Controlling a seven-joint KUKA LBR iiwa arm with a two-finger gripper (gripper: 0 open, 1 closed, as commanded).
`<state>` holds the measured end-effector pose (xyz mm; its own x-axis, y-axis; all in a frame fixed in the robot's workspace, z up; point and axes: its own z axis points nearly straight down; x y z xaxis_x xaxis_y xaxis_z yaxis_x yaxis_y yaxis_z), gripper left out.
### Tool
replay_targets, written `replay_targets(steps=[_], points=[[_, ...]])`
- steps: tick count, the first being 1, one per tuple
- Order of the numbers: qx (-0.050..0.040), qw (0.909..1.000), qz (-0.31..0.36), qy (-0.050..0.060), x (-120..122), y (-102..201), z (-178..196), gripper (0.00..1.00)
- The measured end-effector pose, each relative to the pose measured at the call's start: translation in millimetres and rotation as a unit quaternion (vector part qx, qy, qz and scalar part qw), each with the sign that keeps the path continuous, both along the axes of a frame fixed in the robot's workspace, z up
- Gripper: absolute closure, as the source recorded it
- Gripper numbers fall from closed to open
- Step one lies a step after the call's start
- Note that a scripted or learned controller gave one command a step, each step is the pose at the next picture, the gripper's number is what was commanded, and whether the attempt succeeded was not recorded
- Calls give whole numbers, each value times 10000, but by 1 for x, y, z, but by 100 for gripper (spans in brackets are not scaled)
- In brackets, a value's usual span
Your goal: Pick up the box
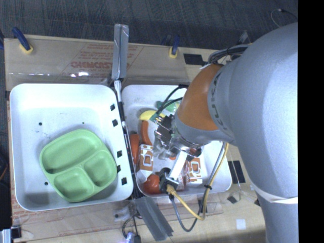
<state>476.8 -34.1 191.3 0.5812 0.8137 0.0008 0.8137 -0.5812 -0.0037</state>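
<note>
Gripper (166, 148) low over right bin (133, 96), directly above box (146, 159) (white carton, orange print) lying flat toward bin's 6 o'clock, likely lining up grasp. Wrist hides gripper: open or closed, cannot tell. Red round thing (150, 184) crowds box at 7 o'clock.

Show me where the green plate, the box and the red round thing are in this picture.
green plate (71, 152): camera view, floor of its largest compartment.
box (146, 159): camera view, its printed top, left end.
red round thing (150, 183): camera view, its upper surface.
</note>
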Motion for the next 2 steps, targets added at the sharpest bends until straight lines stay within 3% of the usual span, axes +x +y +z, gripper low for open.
replay_targets(steps=[1, 2], points=[[-15, 9856, -1692, 19, 29, 96, -1, 100], [-19, 9667, -2557, 34, -3, 155, -96, 100]])
